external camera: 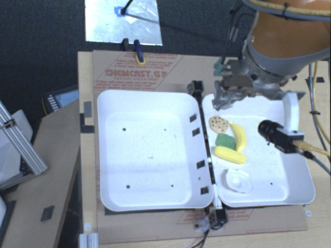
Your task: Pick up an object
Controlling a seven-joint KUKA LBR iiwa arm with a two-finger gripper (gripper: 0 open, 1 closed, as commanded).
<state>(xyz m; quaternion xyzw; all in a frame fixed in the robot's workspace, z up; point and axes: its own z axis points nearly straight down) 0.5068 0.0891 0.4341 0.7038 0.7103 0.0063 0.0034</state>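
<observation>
The right bin (289,182) holds a small cluster near its left wall. A round speckled cookie (218,122) lies at the top, with a yellow banana (239,136) curving down beside it. A green block (224,141) touches the banana, a yellow corn-like piece (230,155) lies below it, and a white object (238,181) sits closer to the front. My gripper (221,101) hangs over the bin's far left corner, just above and behind the cookie. Nothing is visibly in its grasp.
The left bin (150,149) sits beside the right one, split from it by a black clipped divider (202,143). A black cylinder (275,134) on a white bracket (291,112) juts over the right bin. The grey-and-orange arm (289,25) fills the upper right.
</observation>
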